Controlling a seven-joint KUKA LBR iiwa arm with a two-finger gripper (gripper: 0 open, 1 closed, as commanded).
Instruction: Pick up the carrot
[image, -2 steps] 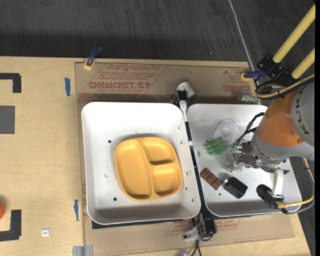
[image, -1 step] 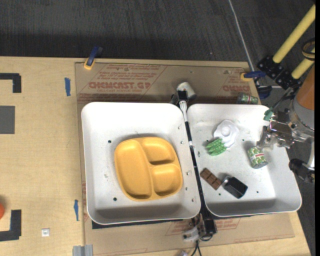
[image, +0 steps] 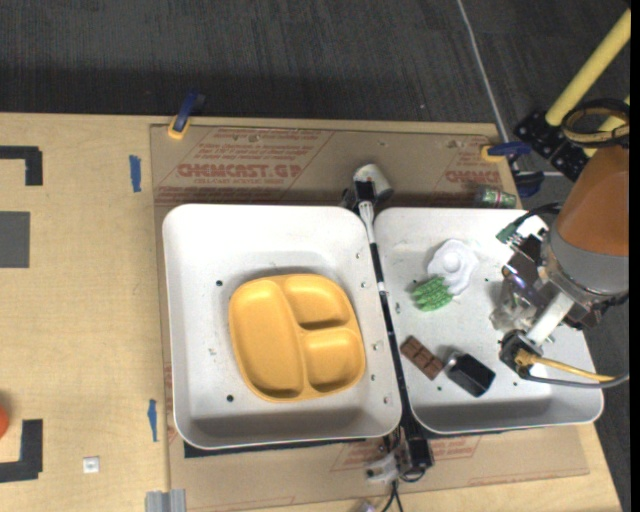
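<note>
My gripper (image: 512, 298) hangs over the right side of the right bin (image: 570, 405), below the grey wrist and its orange band. Left of it lie a white object (image: 453, 264) and, touching that, a green ridged piece (image: 432, 295). Nearer the front of this bin sit a brown chocolate-like bar (image: 421, 357) and a black block (image: 469, 374). None of these is between the gripper's fingers.
The left bin (image: 190, 300) holds a yellow divided plate (image: 297, 334). A black divider (image: 382, 300) runs between the two bins. Blue clamps (image: 184, 112) hold the cardboard sheet at the back. A yellow pole (image: 590, 70) crosses the upper right corner.
</note>
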